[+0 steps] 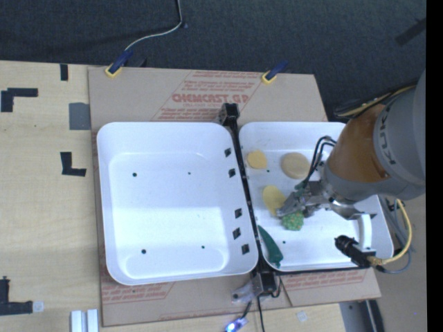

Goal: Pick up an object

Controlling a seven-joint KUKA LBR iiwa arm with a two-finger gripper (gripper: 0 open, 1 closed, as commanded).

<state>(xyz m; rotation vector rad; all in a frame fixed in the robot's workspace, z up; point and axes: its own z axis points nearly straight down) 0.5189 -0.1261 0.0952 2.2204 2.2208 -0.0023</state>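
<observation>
From the overhead camera I see my gripper (296,209) down in the right bin (315,254), right over a small green object (293,222). I cannot tell whether it grips; nothing looks lifted yet.

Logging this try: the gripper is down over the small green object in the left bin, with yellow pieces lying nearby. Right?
Not quite: the camera view shows the gripper over the small green object in the right bin, not the left bin. The yellow pieces do lie nearby.
</observation>
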